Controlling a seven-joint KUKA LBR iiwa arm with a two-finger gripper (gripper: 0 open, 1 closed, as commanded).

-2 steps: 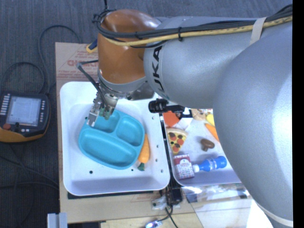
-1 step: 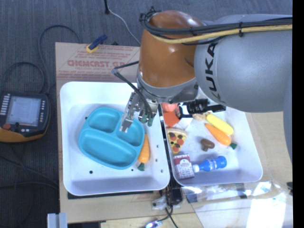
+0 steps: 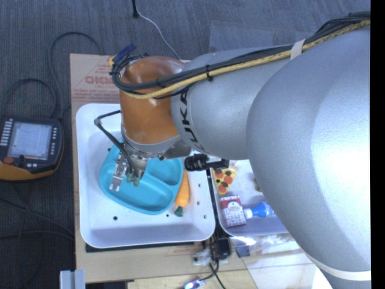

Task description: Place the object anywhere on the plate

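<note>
While the end effector [image 3: 127,176] hung over the blue plate [image 3: 153,188] at lower left | grip state: honestly couldn't tell | carrot [image 3: 181,195] sat on plate's rim, looked nearly done

Arm [image 3: 252,131] overhangs plate [image 3: 150,200]; carrot [image 3: 181,196] crowds its right rim.

A plate [image 3: 150,191] is set in the left bin [image 3: 96,221], and a carrot [image 3: 181,194] is laid against the plate's right edge. In the right bin [image 3: 252,230], a small carton [image 3: 232,211] is placed left of a bottle [image 3: 261,210].
</note>
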